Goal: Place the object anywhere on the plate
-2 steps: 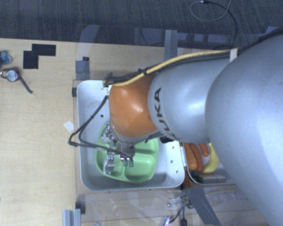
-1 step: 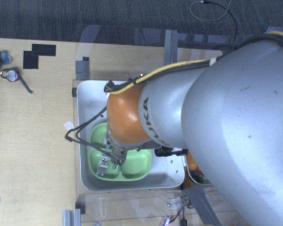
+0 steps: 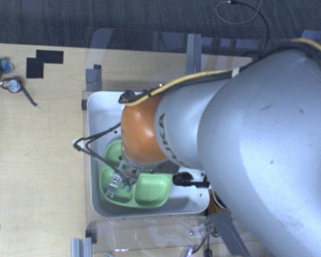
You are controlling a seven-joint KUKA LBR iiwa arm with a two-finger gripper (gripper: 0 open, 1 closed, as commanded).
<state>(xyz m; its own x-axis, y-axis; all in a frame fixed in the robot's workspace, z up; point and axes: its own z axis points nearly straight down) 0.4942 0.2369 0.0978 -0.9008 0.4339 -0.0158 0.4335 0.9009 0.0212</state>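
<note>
Gripper (image 3: 116, 185), mine, low over the green plate (image 3: 150, 190) at its left part, fingers too small and blurred to judge, no object discernible between them; wrist with orange band (image 3: 142, 130) above; white bin (image 3: 99, 122) around; wooden bench (image 3: 37, 165) beyond.

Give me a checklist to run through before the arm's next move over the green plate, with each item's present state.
1. Green plate lies inside the white bin: ok.
2. Gripper is low over the plate's left compartment: ok.
3. Object held in the gripper: cannot tell; the arm's orange band and the wrist hide that spot.
4. Object already resting on the plate: cannot tell; the arm covers much of the plate.
5. Black cable looping out to the bin's left rim is free of the plate: ok.
6. Plate's right compartment is bare where it shows: ok.
</note>
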